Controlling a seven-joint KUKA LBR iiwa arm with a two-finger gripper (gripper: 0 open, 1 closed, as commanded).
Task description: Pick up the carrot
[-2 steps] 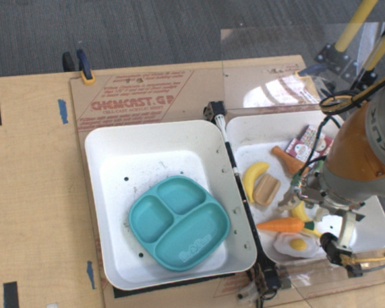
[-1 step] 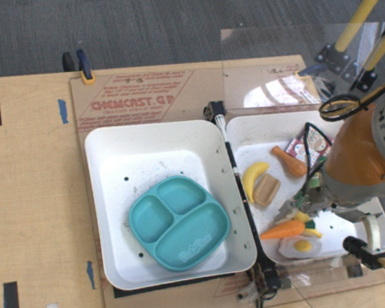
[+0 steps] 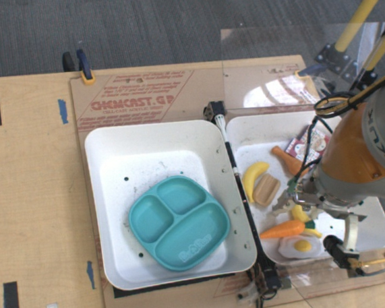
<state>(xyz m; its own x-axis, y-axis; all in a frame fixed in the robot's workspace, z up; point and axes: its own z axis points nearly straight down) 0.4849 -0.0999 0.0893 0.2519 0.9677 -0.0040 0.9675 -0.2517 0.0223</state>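
Carrot (image 3: 282,230): orange, tapered, lying flat, green-topped, beside gripper (image 3: 304,203).

1. teal three-compartment plastic plate (image 3: 179,221), lying in the left shallow white bin (image 3: 108,158).
2. right shallow white bin (image 3: 258,131), holding a yellow toy banana (image 3: 253,178), a tan bread slice (image 3: 266,189) and a fried egg (image 3: 297,247).
3. printed cardboard sheet (image 3: 140,97) beneath both bins.

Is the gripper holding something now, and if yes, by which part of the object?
It cannot be told. The gripper is low over the right bin, near the carrot, but the arm hides its tip.
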